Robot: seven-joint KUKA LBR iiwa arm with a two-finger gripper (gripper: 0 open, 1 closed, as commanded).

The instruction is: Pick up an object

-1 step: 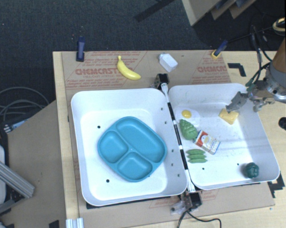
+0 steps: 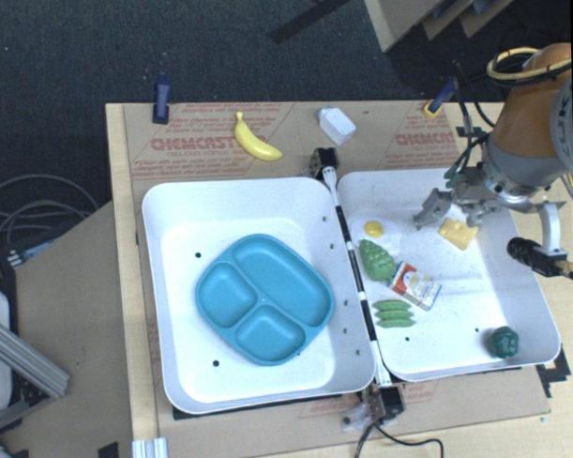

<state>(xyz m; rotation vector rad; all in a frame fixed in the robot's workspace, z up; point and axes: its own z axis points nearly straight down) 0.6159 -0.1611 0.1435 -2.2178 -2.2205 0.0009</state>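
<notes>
Blue tray: the sky-blue, three-compartment plastic tray (image 2: 263,297) lies flat in the left white bin (image 2: 164,218); you'd find it stiff, light and slick, with only its thin rim to pinch (a poor choice for two fingers).
Right bin: the right white bin (image 2: 524,300) holds the small items.
Green pieces: the leafy green toy vegetable (image 2: 378,259) and the green pea pod (image 2: 394,312) lie near the divider; both look light and rigid, so grip across the narrow width.
Packet: the red-and-white crinkly packet (image 2: 416,285) looks soft and slippery.
Yellow block: the pale yellow wedge-shaped block (image 2: 458,232) sits at the bin's far side, just beside the two-finger gripper (image 2: 455,203), whose fingers stand apart with nothing between them; take it across its flat faces.
Dark ball: the small dark-green round lump (image 2: 502,342) could roll.
</notes>
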